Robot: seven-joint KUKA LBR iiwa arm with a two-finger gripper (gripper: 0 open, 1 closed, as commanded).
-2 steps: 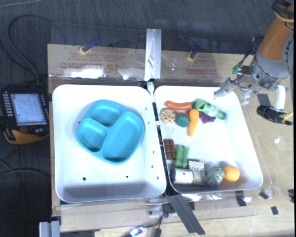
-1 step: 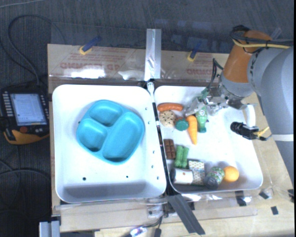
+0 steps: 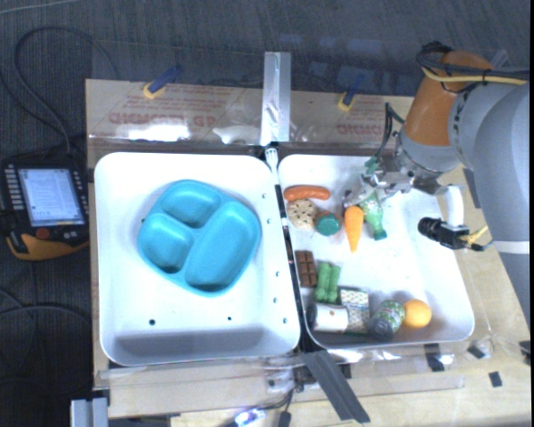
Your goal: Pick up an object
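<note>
One orange ball sitting at right bin's near edge.
One carrot, one sausage lying farther back; gripper hovering, claw state unclear.

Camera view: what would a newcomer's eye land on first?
The big blue divided tray in the left bin. Next, the heap of small toy foods in the right bin, with a carrot and an orange. The gripper hangs at that bin's far side, close above the carrot.
</note>
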